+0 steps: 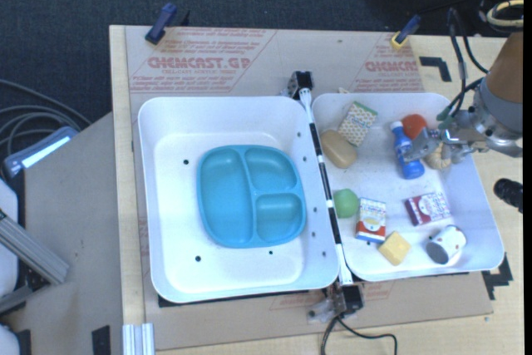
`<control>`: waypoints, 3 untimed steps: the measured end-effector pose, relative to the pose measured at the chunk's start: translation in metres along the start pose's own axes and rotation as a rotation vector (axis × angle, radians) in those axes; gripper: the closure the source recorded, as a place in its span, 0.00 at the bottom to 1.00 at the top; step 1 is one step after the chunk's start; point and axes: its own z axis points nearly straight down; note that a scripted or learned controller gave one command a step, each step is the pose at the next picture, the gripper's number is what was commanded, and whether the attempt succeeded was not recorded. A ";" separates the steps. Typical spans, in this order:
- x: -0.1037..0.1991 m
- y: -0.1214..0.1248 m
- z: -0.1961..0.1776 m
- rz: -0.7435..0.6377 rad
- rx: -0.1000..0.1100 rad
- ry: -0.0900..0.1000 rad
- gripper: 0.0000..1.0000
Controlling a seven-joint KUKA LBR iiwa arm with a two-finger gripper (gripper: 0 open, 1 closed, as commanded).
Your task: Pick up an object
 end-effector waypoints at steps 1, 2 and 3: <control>0.010 0.015 0.106 0.000 0.004 0.001 0.00; 0.079 0.021 0.109 -0.002 0.002 0.002 0.00; 0.059 0.085 0.110 0.000 0.004 0.000 0.00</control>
